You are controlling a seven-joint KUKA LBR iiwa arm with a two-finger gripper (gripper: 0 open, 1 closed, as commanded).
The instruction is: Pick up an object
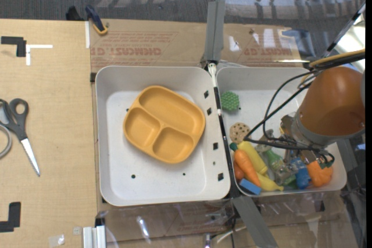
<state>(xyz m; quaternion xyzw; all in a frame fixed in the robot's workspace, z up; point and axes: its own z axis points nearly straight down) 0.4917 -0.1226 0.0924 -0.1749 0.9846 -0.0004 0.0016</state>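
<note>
The tool (pixel 289 161) is down in the right bin (pixel 264 79), low among a heap of toy food, and the arm's orange band (pixel 332 101) hides its tip, so I cannot tell how it is set or whether it has hold of anything. Just to its left lie a banana (pixel 260 166) and a carrot (pixel 246 164), side by side, their long axes running from upper left to lower right, with a cookie (pixel 239 132) and a green ball (pixel 230 101) further up. The left bin (pixel 113 142) holds a yellow divided plate (pixel 164 124), and scissors (pixel 22 132) lie on the counter (pixel 46 177) well apart.
</note>
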